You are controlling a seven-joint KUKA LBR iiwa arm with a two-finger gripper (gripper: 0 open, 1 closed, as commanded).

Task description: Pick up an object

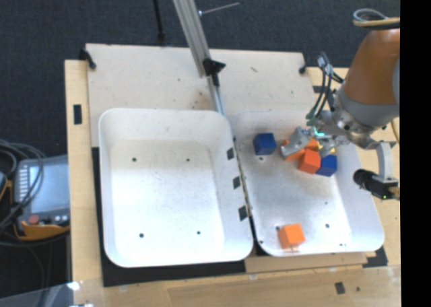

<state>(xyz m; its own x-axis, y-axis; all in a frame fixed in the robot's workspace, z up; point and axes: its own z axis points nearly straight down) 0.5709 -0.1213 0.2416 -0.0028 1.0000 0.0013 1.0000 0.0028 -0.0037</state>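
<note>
The right bin (pixel 350 225) holds several small blocks. A blue cube (pixel 264 143) lies near its far left corner. An orange block (pixel 291 235) rests by the near rim. An orange cube (pixel 310 161) and a blue block (pixel 328 166) touch each other in the middle right. My gripper (pixel 301 145) hangs low over the bin, right at the far left edge of that orange and blue pair. A small orange piece (pixel 295 149) shows at its tip; whether it is gripped is unclear.
The left bin (pixel 168 184) stands beside the right one, their rims meeting at the centre. A slanted aluminium post (pixel 192 26) rises behind the bins. Cables and a black fitting (pixel 369 180) hang by the right bin's right rim.
</note>
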